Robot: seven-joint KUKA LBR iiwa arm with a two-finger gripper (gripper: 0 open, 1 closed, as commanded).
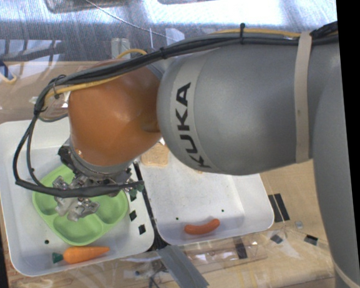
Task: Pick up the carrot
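Note:
The carrot, orange with a small green top at its left end, lies near the front edge of the left bin. My gripper hangs over a green sectioned plate in that bin, a short way behind the carrot and apart from it. Its metal fingers are small and cluttered against the plate. The large grey arm with its orange band covers the middle of both bins.
An orange sausage-shaped item lies near the front wall of the right bin. A pale bread-like piece peeks out under the arm at the divider between the bins. Black cables loop to the left of the wrist.

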